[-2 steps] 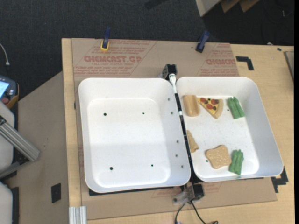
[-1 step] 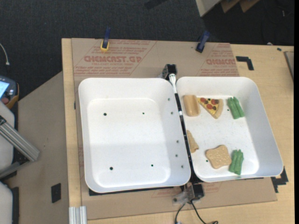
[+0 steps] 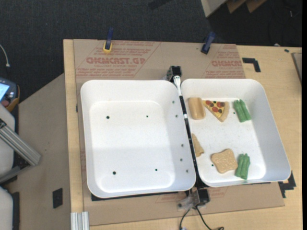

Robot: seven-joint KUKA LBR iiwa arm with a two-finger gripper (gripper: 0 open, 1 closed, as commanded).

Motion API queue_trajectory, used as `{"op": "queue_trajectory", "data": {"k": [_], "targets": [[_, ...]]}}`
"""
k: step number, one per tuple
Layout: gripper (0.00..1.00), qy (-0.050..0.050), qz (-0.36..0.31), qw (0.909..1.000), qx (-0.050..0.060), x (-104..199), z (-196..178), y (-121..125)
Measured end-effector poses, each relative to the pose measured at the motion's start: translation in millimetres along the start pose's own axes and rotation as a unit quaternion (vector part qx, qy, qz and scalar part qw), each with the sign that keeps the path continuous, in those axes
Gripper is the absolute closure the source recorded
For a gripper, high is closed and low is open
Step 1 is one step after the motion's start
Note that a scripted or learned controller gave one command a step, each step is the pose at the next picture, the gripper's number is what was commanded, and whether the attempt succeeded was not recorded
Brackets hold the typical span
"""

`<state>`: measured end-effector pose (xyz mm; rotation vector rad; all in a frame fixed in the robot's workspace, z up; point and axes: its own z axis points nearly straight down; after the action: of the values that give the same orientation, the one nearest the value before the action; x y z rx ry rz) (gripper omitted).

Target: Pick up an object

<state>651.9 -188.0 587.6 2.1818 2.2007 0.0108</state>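
— White plastic, both of them: the left bin [image 3: 129, 143] and the right bin [image 3: 266, 128] sit side by side on a brown cardboard sheet [image 3: 158, 56].

— And the gripper, clenched or released?

— One cannot tell, nor how the arm is posed.

— Any writing?

— Red print [image 3: 115, 60] on the cardboard above the left bin reads roughly "CHEMCAST GP"; the same print recurs above the right bin, partly covered.

— Where are the objects to pick?

— All in the right bin. Along its upper part lie a bread roll [image 3: 195, 108], a pizza slice [image 3: 216, 109] and a green vegetable [image 3: 242, 110]. Lower down are a small tan piece [image 3: 196, 145] against the left wall, a toast slice [image 3: 224, 160], and a second green vegetable [image 3: 243, 166] just beside the toast.
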Motion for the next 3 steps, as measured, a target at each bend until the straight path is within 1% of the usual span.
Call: {"op": "queue_trajectory", "data": {"k": [3], "targets": [[1.0, -0.005, -0.002, 1.0, -0.008, 2, -33, 3]]}}
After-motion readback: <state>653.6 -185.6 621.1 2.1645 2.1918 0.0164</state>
